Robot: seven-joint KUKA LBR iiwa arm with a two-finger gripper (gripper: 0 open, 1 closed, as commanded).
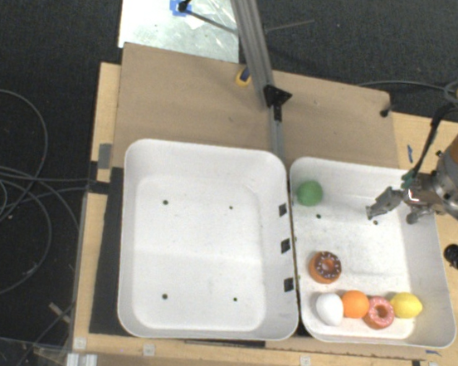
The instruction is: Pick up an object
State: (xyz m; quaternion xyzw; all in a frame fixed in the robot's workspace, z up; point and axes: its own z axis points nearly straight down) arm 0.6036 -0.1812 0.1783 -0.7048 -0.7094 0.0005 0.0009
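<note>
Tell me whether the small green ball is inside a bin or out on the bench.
Inside. The small green ball rests on the floor of the right white bin, near its far left corner.

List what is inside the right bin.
The right bin holds a green ball, a chocolate doughnut, a white egg, an orange, a pink doughnut and a lemon. The hand covers some floor.

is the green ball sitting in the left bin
No, the green ball lies in the right bin, near its far left corner, not in the left bin.
</note>
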